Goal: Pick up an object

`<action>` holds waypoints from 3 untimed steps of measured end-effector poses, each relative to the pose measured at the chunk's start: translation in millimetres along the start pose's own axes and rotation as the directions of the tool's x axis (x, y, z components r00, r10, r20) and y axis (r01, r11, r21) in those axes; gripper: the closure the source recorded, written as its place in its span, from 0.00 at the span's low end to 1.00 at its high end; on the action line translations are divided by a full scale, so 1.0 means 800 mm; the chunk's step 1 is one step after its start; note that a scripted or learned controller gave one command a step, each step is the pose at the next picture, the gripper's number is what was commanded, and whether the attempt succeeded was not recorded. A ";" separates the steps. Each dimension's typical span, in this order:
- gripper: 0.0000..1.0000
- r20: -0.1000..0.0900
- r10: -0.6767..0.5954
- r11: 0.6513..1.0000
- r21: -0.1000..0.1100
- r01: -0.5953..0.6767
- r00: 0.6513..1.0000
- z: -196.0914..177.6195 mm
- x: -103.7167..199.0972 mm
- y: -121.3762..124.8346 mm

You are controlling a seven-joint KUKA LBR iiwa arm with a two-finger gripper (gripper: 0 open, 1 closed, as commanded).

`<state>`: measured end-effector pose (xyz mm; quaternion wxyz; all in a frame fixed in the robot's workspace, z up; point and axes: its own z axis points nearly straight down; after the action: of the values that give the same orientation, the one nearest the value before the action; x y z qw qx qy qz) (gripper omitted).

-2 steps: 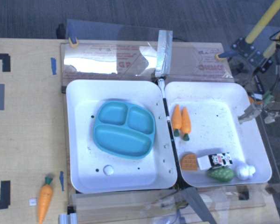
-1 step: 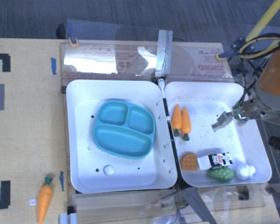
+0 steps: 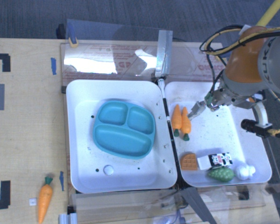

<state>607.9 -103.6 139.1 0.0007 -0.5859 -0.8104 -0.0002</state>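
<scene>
Now I look first at the gripper (image 3: 199, 108), which hangs over the right bin (image 3: 252, 139), in the upper part of it, a little right of the frame's centre. One slim grey finger points down and to the left; whether the fingers are spread or closed I cannot tell from this angle, and I see nothing held between them.

Just to the lower left of the fingertip lie the two orange carrots (image 3: 180, 119), side by side and touching each other, close against the bin's left wall. Their long axis runs almost up and down in the frame, with the green tops at the lower end. I judge these to be the nearest target, so the coming move depends on this: the carrots are left and slightly below the tip, and the fingers should close across the short width, not along the length.

Further away, along the lower edge of the same bin, I see a waffle piece (image 3: 189, 162), a small white box (image 3: 215, 160), a green object (image 3: 220, 174) and a white ball (image 3: 245, 171).
</scene>
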 end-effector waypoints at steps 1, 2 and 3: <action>0.00 0.000 -0.041 0.999 0.002 0.041 0.999 0.030 0.028 -0.058; 0.00 0.007 -0.080 0.997 -0.015 0.080 0.997 0.054 0.000 0.013; 1.00 0.009 -0.082 0.996 -0.026 0.082 0.997 0.036 0.002 0.019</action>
<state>621.5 -97.4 110.6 -0.0104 -0.5519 -0.8338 -0.0084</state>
